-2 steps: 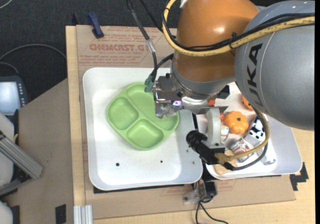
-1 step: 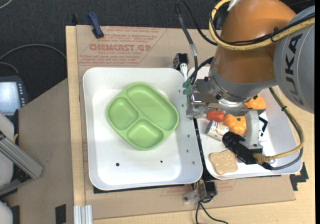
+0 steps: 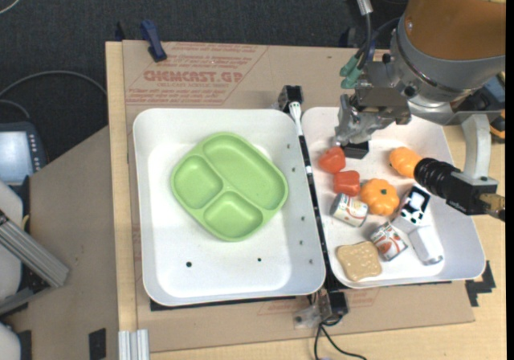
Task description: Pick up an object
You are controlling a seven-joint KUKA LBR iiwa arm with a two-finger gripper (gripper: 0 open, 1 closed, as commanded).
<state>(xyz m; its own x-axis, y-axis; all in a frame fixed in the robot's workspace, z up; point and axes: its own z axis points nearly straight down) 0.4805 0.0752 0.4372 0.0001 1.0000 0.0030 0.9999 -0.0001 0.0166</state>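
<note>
The robot's gripper hovers low over the back of the right bin, just above a red tomato-like toy; whether its jaws are apart or together cannot be told from this angle. The toy looks light, smooth and rigid, likely slippery on its rounded flanks, so a squeeze across its middle seems the safest hold. Crowded around it lie a red block, a small orange pumpkin, two small cans, a cracker-like piece and an orange fruit. The left bin carries a green divided plate.
</note>
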